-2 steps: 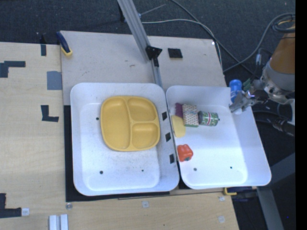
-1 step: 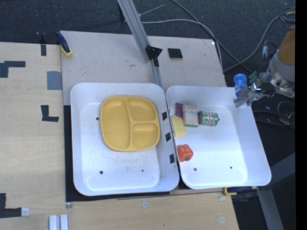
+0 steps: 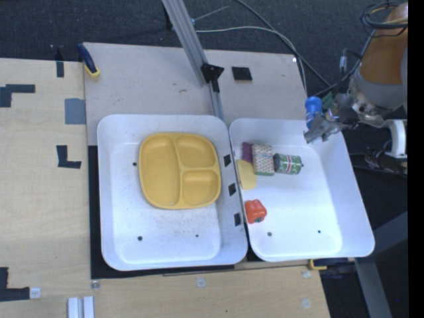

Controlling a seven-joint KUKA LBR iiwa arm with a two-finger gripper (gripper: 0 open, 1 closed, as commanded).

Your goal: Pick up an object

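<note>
The right bin holds a small cluster near its left wall: a purple piece, a pale checkered block, a green can lying on its side, a yellow piece and a red-orange object further forward. My gripper hangs over the bin's back right corner, to the right of the green can and apart from it, with a blue part just above it. Nothing shows between its fingers.
The left bin carries a yellow divided plate. A slanted metal bar runs down to the gap between the bins. Cables lie on the dark floor behind the bench. A blue-and-yellow clamp sits at the back left.
</note>
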